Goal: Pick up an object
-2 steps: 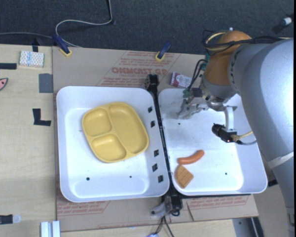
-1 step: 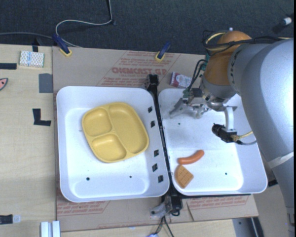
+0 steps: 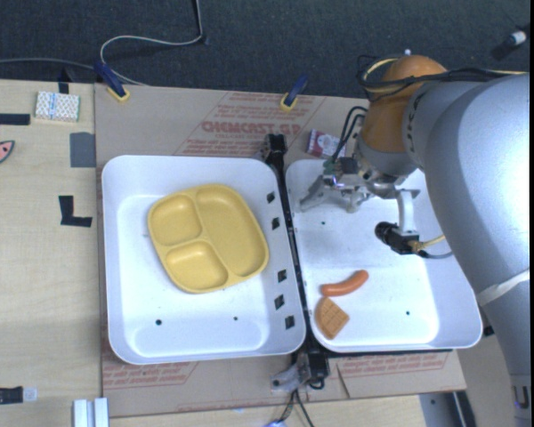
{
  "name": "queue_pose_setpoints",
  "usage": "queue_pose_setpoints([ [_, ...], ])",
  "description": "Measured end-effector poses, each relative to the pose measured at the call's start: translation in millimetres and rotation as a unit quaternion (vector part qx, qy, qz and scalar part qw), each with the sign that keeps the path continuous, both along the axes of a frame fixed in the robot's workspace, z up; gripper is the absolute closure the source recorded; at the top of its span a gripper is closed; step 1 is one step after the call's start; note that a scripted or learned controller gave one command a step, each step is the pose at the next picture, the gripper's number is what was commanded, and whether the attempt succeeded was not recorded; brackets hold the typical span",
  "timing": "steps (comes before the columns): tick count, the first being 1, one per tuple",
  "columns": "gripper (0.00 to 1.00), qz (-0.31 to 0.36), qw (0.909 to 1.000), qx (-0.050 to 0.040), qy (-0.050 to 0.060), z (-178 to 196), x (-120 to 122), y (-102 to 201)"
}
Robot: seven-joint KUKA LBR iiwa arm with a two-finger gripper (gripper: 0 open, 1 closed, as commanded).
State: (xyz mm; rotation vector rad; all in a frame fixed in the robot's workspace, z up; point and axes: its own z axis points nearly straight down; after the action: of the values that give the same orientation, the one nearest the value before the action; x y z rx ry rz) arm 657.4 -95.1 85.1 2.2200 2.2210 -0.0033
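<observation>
Two small objects lie in the right bin [image 3: 427, 314]: an orange sausage-shaped piece [image 3: 344, 283] and, just below it, a tan waffle-like square [image 3: 331, 317] near the bin's front left corner. A yellow divided plate [image 3: 207, 237] lies in the left bin [image 3: 129, 265]. My gripper [image 3: 336, 199] hangs over the back left part of the right bin, well behind the sausage. Its two grey fingers are spread open and nothing is between them.
The grey arm with its orange band [image 3: 393, 114] covers the right bin's back right corner, and a black cable fitting [image 3: 396, 236] hangs from it. A black divider [image 3: 283, 238] runs between the bins. A small packet [image 3: 319, 142] lies behind the right bin.
</observation>
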Motion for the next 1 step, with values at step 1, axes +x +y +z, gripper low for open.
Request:
queue_pose_setpoints([
  [1, 0.0, 0.0, 1.0, 0.0004, -0.001, 0.7, -43.8, 1.0],
])
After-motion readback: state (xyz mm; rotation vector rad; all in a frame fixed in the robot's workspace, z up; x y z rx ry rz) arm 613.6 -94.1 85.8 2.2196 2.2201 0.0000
